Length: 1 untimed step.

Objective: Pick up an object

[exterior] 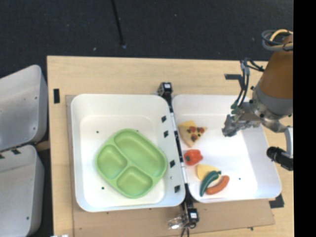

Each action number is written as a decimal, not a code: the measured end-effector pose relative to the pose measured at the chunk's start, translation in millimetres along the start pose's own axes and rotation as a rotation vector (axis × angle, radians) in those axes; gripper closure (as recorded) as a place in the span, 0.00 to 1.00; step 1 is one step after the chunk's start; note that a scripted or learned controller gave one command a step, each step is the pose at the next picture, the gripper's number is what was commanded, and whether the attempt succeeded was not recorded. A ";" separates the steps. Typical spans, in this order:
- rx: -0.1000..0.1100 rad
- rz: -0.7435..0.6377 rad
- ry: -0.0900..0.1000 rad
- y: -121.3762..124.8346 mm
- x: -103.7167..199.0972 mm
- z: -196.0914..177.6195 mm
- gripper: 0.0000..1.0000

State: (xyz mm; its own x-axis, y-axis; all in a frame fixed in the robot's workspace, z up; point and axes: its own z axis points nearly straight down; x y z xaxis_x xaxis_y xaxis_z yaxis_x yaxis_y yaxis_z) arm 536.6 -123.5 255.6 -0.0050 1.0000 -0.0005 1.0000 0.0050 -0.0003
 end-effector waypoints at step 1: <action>-0.001 -0.001 0.001 -3.2 53.0 12.1 1.00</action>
State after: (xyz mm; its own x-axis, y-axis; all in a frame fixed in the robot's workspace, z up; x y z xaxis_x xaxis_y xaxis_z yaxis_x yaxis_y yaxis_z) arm 533.1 -70.5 243.5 -0.0058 1.0000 0.0003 1.0000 0.0058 0.0004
